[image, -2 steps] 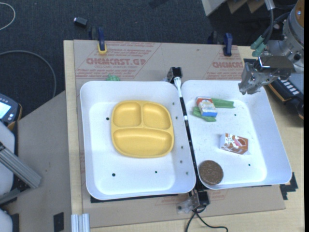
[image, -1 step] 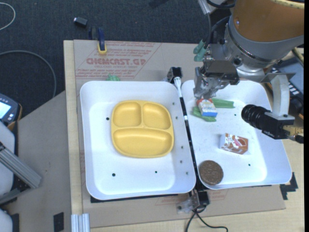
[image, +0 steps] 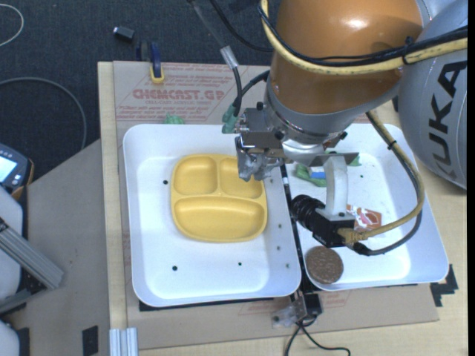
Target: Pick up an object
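Observation:
A yellow divided plate [image: 219, 199] lies in the left white bin [image: 148, 251]. My gripper [image: 251, 167] hangs over the plate's upper right compartment, close to the wall between the two bins. Nothing shows as held in it. In the right bin [image: 401, 258] a brown round disc [image: 325, 265] lies at the front left corner. A red and white packet [image: 367, 217] lies mid-bin. A green item [image: 303, 173] with a bit of blue beside it sits near the back, partly hidden under the arm.
The arm's big orange and grey body [image: 341, 43] covers the back of the right bin. A brown board [image: 178, 91] lies behind the bins. Cables trail over the dark floor at the back and left.

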Controlling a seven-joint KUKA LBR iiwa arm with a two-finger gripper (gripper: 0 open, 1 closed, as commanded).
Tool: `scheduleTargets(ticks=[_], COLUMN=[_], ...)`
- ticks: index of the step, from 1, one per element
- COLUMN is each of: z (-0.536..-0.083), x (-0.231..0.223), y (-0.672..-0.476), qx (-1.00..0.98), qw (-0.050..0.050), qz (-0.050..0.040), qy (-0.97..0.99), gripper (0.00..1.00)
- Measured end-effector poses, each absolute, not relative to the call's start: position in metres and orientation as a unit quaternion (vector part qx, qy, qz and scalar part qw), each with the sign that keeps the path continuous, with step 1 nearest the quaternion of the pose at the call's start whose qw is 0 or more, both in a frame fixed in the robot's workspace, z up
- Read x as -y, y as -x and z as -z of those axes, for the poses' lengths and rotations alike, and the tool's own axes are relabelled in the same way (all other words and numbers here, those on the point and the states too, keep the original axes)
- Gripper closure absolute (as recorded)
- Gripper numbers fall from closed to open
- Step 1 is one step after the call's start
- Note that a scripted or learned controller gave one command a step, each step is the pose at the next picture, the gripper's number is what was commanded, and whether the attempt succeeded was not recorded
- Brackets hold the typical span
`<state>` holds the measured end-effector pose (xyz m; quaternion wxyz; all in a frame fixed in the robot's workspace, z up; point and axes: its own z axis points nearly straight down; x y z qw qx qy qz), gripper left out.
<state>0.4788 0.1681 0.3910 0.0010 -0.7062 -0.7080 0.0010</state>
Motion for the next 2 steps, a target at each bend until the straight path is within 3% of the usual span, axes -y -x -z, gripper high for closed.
scheduleTargets(ticks=[2], z=[-0.413], x=[-0.167], y=[-0.48], qx=[0.707], qw=[-0.001], qz=[0.0017], qy=[0.707], gripper=[1.0])
